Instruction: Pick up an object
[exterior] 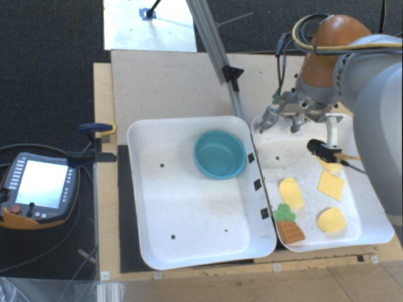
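My gripper (279, 123) hangs over the back left corner of the right bin (371, 231), its two fingers spread apart with nothing between them. Toward the front of that bin lie a yellow oval piece (290, 192), a flat yellow square (331, 185) and a rounded yellow block (331, 219). A small green leafy piece (284, 213) rests against an orange-brown piece (291, 233) by the bin's left wall. A teal bowl (219, 154) stands upright at the back of the left bin (157, 231).
A slanted metal pole (211, 36) crosses above the bench and ends at the divide between the bins. A teach pendant (38, 187) lies off the bench to the left, beside a blue-handled clamp (94, 129).
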`<state>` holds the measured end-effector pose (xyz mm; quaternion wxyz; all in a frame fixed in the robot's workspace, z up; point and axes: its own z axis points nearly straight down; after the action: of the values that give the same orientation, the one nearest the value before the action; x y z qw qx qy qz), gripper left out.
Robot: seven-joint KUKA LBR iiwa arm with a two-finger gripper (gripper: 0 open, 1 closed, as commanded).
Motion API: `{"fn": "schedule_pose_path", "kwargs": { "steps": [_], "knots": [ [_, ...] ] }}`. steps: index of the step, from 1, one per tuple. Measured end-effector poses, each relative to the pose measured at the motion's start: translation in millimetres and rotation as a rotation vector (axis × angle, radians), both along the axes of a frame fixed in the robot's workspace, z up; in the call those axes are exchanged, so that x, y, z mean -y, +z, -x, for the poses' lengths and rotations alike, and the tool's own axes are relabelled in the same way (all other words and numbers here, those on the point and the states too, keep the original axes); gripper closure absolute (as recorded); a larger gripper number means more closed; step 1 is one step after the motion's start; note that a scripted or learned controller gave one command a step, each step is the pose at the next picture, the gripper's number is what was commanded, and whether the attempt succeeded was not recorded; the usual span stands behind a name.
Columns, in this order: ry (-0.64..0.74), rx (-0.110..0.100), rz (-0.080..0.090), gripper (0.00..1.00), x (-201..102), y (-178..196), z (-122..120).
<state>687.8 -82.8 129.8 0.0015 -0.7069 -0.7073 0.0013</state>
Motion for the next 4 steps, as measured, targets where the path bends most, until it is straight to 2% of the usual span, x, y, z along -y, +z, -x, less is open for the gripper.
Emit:
{"fn": "schedule_pose_path", "kwargs": {
  "steps": [1, 2, 3, 4],
  "knots": [
    [-0.004, 0.001, 0.004, 0.0, 4.0, -17.1, 0.8],
    [0.0, 0.006, 0.001, 1.0, 0.7, -5.4, -1.1],
    [0.001, 0.01, 0.001, 1.0, -0.7, 57.8, 0.8],
    [0.001, 0.009, 0.001, 1.0, -0.6, 103.4, -0.2]
  ]
}}
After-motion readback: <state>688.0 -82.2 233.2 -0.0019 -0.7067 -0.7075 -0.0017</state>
